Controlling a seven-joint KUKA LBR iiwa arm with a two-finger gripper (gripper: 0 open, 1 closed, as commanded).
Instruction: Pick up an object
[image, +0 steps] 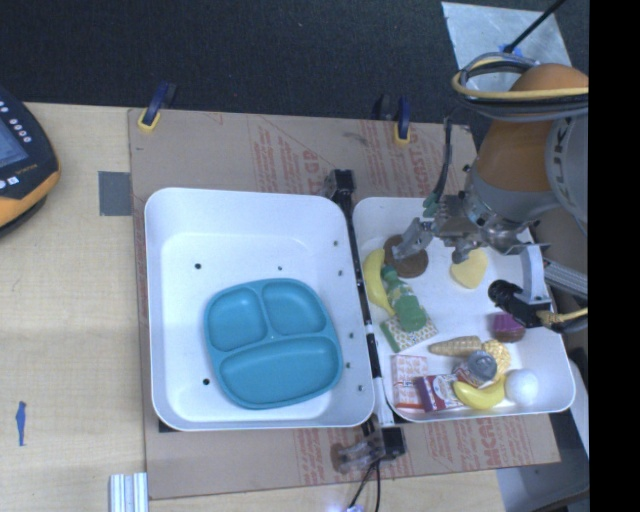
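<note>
I hang over the far end of the right bin, my fingers close above a brown round piece near its left wall; how wide they stand I cannot tell. Nothing looks gripped yet, so this seems the approach. Next I'd descend squarely and close on it, clear of the banana alongside.

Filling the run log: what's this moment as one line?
phase: reaching | hand: low in right bin, over brown round piece | grasp: unconfirmed | blue tray: in left bin
</note>
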